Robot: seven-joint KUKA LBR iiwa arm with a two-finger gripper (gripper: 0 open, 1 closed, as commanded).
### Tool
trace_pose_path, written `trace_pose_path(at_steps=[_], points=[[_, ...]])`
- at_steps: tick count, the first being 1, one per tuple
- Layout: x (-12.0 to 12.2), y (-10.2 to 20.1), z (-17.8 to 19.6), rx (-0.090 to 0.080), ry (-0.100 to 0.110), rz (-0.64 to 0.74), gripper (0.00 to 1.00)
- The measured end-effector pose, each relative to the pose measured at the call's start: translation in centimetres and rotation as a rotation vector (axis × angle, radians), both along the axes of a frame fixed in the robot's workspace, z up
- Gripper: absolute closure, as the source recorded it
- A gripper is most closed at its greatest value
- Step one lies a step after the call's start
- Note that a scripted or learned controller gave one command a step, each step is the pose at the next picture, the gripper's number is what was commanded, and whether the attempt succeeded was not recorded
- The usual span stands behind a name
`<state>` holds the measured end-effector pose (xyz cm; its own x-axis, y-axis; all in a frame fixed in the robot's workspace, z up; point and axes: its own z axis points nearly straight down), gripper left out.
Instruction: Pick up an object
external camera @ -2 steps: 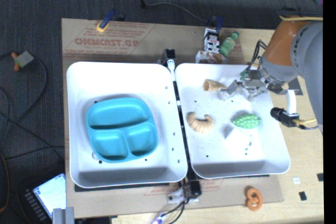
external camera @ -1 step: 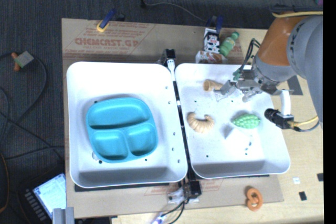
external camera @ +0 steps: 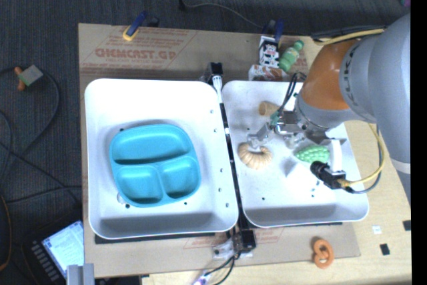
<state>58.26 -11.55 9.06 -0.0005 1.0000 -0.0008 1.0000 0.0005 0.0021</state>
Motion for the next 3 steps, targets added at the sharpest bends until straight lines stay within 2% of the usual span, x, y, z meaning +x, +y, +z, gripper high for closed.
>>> trace_pose_path(at_steps=[1, 2, 3], points=[[0.07, -0.13, 1.07, -0.002, -0.003, -0.001, 1.00], [0.03, -0.13, 1.00, -0.002, -0.002, -0.001, 0.00], [-0.85, 0.10, 0.16, 0.000, 0.003, -0.001, 0.00]])
